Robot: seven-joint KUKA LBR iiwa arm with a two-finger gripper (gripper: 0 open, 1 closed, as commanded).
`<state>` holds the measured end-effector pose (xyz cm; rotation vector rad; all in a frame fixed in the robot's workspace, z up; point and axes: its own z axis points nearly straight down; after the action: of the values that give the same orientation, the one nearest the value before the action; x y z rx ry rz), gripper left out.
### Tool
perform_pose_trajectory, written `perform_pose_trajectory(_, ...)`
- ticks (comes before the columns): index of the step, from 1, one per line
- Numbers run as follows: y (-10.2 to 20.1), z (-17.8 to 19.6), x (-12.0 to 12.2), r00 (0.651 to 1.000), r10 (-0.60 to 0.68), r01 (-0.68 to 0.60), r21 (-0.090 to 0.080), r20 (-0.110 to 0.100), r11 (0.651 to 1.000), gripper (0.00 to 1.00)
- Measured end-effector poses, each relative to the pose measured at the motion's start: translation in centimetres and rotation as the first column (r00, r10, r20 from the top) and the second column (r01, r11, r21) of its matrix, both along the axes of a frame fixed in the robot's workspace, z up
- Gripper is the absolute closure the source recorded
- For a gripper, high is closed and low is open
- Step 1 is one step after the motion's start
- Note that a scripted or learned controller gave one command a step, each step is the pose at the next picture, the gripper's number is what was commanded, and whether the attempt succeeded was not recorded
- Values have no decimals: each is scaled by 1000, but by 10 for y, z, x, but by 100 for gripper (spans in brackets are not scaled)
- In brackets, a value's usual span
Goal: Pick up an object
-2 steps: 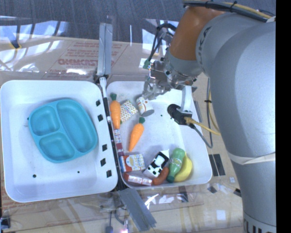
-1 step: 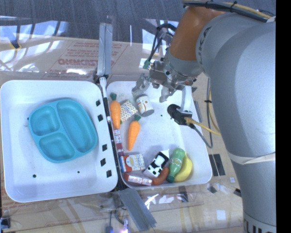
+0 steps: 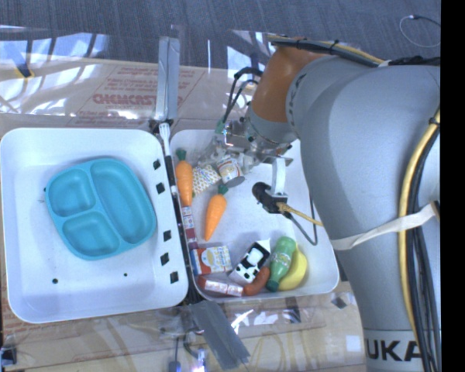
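Note:
My gripper (image 3: 232,147) is low over the far end of the right bin (image 3: 314,208), with the grey arm reaching in from the right. Just below it lie a small brown-and-white can (image 3: 229,170) and a patterned packet (image 3: 204,178). An orange carrot (image 3: 184,181) lies along the bin's left wall, and a second carrot (image 3: 215,215) lies in the middle. I see nothing lifted off the bin floor.
The near end of the right bin holds a red carton (image 3: 215,256), a black-and-white toy (image 3: 253,261), a green bottle (image 3: 281,260), a banana (image 3: 297,272) and a sausage (image 3: 256,284). The left bin (image 3: 23,270) holds a blue divided plate (image 3: 101,206).

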<state>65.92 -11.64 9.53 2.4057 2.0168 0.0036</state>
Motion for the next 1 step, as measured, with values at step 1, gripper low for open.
perform_pose_trajectory(1,3,9,1,1000,9,-9,2,-3,1000,100)
